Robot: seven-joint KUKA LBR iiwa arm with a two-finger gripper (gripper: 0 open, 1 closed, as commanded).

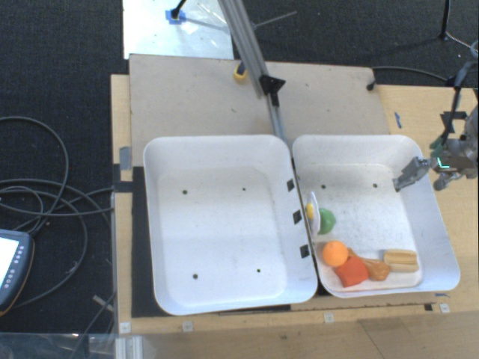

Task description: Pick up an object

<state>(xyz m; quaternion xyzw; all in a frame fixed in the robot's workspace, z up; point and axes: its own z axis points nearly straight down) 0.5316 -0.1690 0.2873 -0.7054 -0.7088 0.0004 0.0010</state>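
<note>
- Though I looked for brands or labels, nothing readable: small black tabs along the divide between the bins are too small to make out, and the screen of the pendant at the left edge shows no legible text.
- Gripper sits at the right side, over the upper right part of the right bin; the arm body is mostly cut off by the frame edge.
- Arm comes in from the right, with the grey finger piece pointing down-left toward the bin floor.
- Fingers: can't tell if they're spread or closed from this angle; nothing visible between them.
- Gripper is well apart from the objects, which are clustered in the right bin's lower part.
- Green ball lies near the bin's left wall, just beside a small yellow piece.
- Orange ball is below the green one, touching or just beside a red block.
- Orange-brown piece lies just right of the red block; its shape is unclear.
- Tan bread-like roll lies near the lower right corner.
- Left bin sits alongside, touching the right one at the divide.
- Grey pole slants in from the top toward the divide.
</note>
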